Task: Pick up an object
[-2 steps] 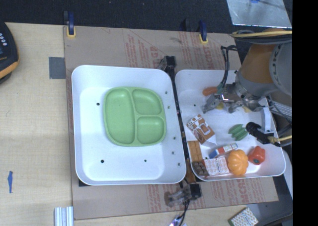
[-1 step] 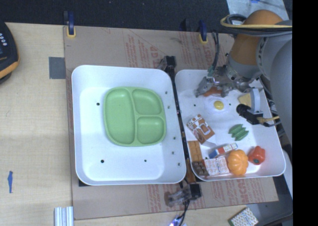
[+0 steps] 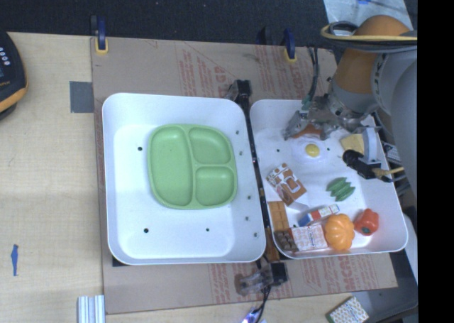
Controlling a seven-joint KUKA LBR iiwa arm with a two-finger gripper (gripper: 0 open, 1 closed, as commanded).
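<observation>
The gripper [image 3: 310, 124] sits low over the far end of the right bin [image 3: 273, 145], and from this slant I cannot tell whether it is open or closed, nor whether the reddish scrap under it is a separate thing. Just beside it, toward the near side, lies a small yellow piece [image 3: 312, 150], alone on bare white floor; that looks the likeliest thing to pick. I judge it light and stiff, probably toy plastic, smooth and rounded enough to slip or skid, so a hold straight across its middle, coming down from above, seems best. Further out lie a brown-and-white carton [image 3: 285, 183], light and flat-sided, easiest taken across its narrow width, and a green pod [image 3: 340, 188], thin and low, hard to get under. At the near end an orange fruit [image 3: 339, 231] touches a pink box [image 3: 309, 238], with a red pepper [image 3: 366, 221] just beside it; crowding there would hamper a grasp. The left bin [image 3: 128, 208] holds a green divided plate [image 3: 191, 165]
</observation>
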